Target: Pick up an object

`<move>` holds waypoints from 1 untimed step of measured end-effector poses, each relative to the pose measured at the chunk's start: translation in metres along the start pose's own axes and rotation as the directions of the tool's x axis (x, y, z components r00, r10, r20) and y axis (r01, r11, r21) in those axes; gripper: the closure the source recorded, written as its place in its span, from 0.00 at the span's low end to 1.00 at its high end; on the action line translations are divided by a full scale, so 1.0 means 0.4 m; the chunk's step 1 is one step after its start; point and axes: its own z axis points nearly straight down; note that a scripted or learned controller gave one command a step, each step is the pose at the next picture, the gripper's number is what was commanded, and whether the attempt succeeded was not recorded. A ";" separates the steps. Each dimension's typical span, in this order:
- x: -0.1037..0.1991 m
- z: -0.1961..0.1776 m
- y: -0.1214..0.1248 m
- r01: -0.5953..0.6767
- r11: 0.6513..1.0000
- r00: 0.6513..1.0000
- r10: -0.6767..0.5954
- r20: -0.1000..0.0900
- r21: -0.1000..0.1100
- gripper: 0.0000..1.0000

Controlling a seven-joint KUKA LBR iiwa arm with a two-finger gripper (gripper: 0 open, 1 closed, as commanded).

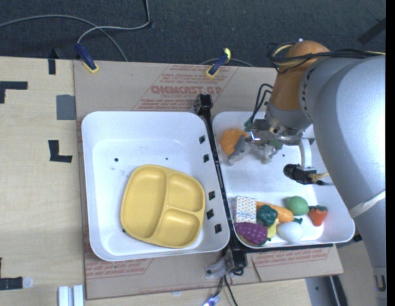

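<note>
The gripper is low over the far half of the right bin, its two fingers spread apart with nothing between them and bare white floor under the gap. The nearest thing it could pick is a rounded orange object at about 10 o'clock from the gripper, just beside the left-hand finger and outside the gap, close against the bin's left wall. That wall and the black strip joining the two bins run right behind the orange object, leaving little room on that side. Towards 6 o'clock from the gripper, well apart from it, the other things crowd the bin's near end: a white patterned packet at the left, a dark teal piece touching an orange carrot-like piece, a green ball, a red piece with a green top at the right, a purple grape bunch against the near wall and a white egg shape beside it. At 9 o'clock, across the strip, the left bin holds a yellow tray with three compartments, lying flat in its near half, nothing in its compartments. Both bins sit on a cardboard sheet, clamped at its far edge by two blue-and-yellow clamps.
</note>
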 end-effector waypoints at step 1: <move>-0.009 0.001 0.001 0.002 1.000 1.000 -0.002 -0.006 -0.001 0.00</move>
